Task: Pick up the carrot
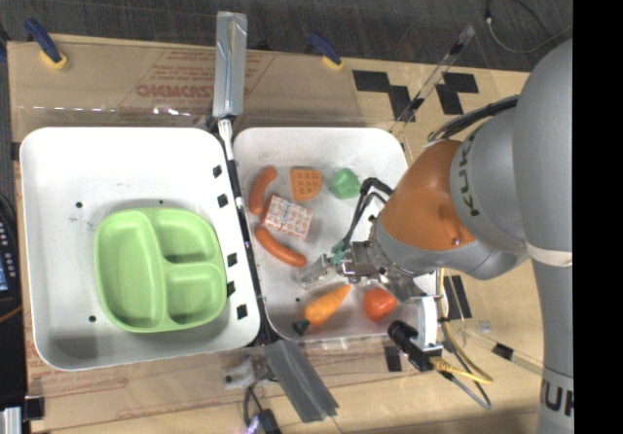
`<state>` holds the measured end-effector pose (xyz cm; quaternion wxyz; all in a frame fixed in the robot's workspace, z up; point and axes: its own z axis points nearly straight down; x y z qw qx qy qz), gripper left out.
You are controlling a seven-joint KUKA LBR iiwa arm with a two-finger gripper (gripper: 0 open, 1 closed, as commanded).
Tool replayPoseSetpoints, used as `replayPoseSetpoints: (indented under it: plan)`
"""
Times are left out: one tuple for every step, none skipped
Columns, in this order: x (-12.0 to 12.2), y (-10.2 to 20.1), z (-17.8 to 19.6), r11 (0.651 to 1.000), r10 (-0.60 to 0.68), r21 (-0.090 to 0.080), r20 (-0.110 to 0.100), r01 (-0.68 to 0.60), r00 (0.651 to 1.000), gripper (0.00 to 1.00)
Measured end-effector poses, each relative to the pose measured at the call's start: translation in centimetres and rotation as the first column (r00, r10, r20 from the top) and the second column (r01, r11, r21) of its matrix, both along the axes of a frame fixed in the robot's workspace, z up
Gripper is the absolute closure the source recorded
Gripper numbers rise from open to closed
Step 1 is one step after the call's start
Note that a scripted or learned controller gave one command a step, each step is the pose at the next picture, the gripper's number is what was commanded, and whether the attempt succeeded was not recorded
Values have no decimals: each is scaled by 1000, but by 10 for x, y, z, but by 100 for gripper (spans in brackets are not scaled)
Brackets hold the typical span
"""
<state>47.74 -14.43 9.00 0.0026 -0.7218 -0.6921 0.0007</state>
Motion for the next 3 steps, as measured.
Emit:
replayPoseSetpoints:
  plan:
    - [0,2,0,989,146,-1,1,-146,989,0]
    - [1,5,0,953,302,1,0,-302,953,0]
    - [2,5,7,952,306,2,-2,-306,952,100]
